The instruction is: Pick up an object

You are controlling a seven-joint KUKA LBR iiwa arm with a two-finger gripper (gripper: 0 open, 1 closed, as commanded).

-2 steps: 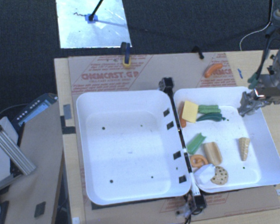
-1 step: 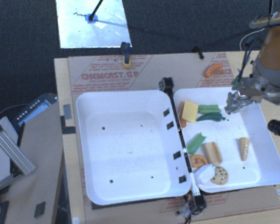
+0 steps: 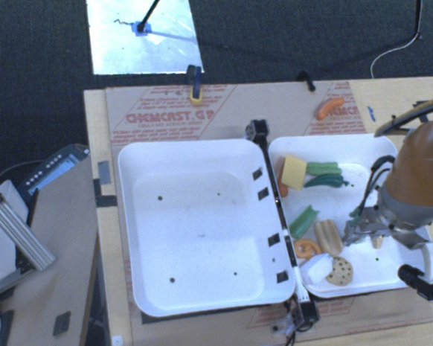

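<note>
Grey and orange, your arm (image 3: pixel 425 167) enters from 3 o'clock and hangs over the right bin (image 3: pixel 364 146). Its gripper (image 3: pixel 357 228) sits low in that bin's middle, fingers pointing toward 9 o'clock. You cannot tell from this slant how far apart the fingers are, and nothing is visible between them.

Just at the gripper's 9 o'clock lies a tan block (image 3: pixel 327 236), close to the fingertips; contact cannot be confirmed. At the gripper's 4 o'clock a small tan piece (image 3: pixel 377 242) lies beside the wrist. At 7 o'clock from the gripper a chip cookie (image 3: pixel 340 271) rests near the bin's front wall. Further toward 9 o'clock an orange ring (image 3: pixel 307 249) lies against the dividing wall, with a green pod (image 3: pixel 304 220) just above it at its 12 o'clock.

At 11 o'clock from the gripper, well apart, a yellow block (image 3: pixel 292 172) lies in the bin's far corner, touching a green vegetable (image 3: pixel 324 173) at its 3 o'clock.

Outside the bins, at 12 o'clock, an orange carrot (image 3: pixel 330 108) lies on the board (image 3: pixel 167 113). The left bin (image 3: pixel 198 222) sits at 9 o'clock, beside the right one.
</note>
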